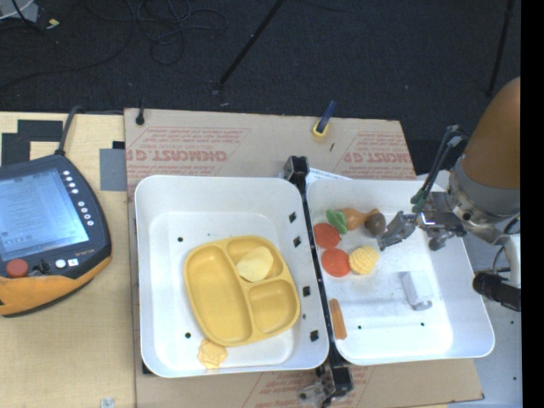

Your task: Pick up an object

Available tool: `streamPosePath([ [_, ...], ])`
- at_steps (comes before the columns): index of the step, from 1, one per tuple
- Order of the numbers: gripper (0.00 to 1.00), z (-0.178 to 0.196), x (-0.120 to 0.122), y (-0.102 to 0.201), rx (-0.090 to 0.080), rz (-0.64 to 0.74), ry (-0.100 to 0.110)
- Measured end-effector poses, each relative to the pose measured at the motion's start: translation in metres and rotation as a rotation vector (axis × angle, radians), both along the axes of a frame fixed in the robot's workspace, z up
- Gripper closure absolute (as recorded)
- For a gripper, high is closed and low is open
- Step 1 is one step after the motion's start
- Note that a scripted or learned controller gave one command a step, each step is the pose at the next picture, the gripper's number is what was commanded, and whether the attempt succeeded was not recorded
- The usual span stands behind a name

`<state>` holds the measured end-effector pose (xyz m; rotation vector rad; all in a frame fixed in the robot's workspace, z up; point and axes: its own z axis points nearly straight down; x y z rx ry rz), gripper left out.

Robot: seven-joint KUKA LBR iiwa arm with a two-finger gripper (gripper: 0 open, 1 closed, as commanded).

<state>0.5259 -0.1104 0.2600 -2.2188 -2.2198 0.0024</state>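
Observation:
My gripper [393, 230] hangs over the right bin [459, 330], pointing left, just right of a brown toy [374, 222]. Beside that toy lie an orange piece [354, 217] and a green piece [338, 221]. Below them sit two red round toys [325, 234] [337, 263] and a yellow corn-like toy [364, 260]. A grey block [416, 289] lies further right, under the wrist. An orange stick [337, 319] rests by the bin's left wall. Nothing shows in the gripper's grasp.
The left bin [161, 228] holds a yellow divided tray [223, 300] with a pale yellow piece [254, 266] in it, and a small yellow toy [212, 354] at its front. A teach pendant [42, 228] lies at far left. A blue-yellow clip [323, 124] sits on the cardboard behind.

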Motion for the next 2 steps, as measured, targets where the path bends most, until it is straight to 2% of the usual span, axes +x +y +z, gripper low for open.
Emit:
streamPosePath([
  [1, 1.0, 0.01, 0.0, -0.001, 0.001, -0.001, 0.001],
  [2, 1.0, 0.146, 0.001, 0.108, 0.003, 0.012, -0.017],
])
